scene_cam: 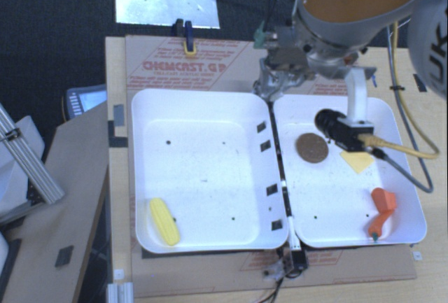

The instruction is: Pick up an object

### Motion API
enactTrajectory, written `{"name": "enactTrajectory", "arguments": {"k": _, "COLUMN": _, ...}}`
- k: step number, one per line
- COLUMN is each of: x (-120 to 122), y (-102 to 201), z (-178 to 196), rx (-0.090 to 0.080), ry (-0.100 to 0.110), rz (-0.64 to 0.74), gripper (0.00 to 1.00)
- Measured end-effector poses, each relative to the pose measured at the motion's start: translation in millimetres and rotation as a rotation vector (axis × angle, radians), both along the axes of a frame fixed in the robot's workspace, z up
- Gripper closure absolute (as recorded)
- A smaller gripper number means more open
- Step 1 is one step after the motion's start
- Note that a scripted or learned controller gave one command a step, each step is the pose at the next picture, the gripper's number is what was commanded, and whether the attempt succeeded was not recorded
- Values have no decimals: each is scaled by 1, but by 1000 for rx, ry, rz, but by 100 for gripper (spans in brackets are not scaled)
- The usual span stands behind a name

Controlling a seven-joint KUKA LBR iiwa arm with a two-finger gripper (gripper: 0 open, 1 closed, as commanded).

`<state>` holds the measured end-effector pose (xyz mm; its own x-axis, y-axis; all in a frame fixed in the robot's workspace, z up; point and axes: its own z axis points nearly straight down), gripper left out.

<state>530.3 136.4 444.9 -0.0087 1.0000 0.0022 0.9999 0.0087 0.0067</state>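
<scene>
Both bins look like smooth white plastic with a soft sheen, the left bin (203,161) faintly speckled, the right bin (336,217) cleaner. The corn (164,221) is glossy yellow plastic with a ribbed surface. The carrot (381,210) is smooth orange plastic. The cookie (311,148) looks matt brown and grainy, the cheese (358,161) matt pale yellow. The board (185,65) beneath is matt printed cardboard. The gripper (280,81) is dull grey metal.

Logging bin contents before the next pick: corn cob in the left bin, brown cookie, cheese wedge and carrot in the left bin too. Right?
Not quite. The camera view shows the corn cob in the left bin, but the brown cookie, cheese wedge and carrot lie in the right bin, not the left.
</scene>
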Motion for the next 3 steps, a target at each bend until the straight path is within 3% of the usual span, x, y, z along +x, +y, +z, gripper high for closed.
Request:
{"name": "enactTrajectory", "arguments": {"k": 1, "x": -26, "y": -72, "z": 23, "rx": -3, "ry": 2, "rz": -14, "gripper": 100}}
{"name": "enactTrajectory", "arguments": {"k": 2, "x": -1, "y": -3, "z": 17, "rx": -1, "ry": 4, "rz": 1, "gripper": 100}}
{"name": "enactTrajectory", "arguments": {"k": 3, "x": -46, "y": -18, "z": -28, "rx": -3, "ry": 10, "rz": -9, "gripper": 100}}
